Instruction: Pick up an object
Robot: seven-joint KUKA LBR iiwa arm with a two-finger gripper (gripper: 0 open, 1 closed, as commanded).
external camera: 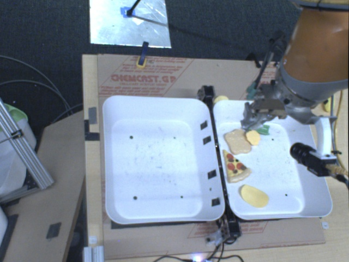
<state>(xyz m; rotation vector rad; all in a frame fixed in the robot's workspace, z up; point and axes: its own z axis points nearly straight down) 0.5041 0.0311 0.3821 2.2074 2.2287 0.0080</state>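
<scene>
Several small toy foods lie in the right bin (311, 201), all toward its left half. A pale tan piece shaped like a slice of bread (236, 142) lies near the bin's left wall, about midway along it. Touching its upper right edge is a small yellow round piece (253, 138). Just below the bread, close against the left wall, lies a pizza slice (236, 167) — yellow-orange with red dots and a spot of green, its point toward the near edge. Nearer the bin's front edge, apart from the pizza, rests a flat yellow oval (254, 196). A bit of green (264, 129) shows just right of the round yellow piece, partly hidden under the gripper. Another small pale yellow thing (221, 99) sits at the far edge, just outside the bin's far left corner.

The left bin (125, 113) stands beside it, the two touching along the middle.

The arm (316, 42) reaches in from the right — its broad orange band fills the upper right, the grey wrist below it. The gripper (252, 121) hangs over the far left part of the right bin, just above the bread and the yellow round piece. Whether its tips are spread or pressed together cannot be told from here, and nothing can be seen held.
</scene>
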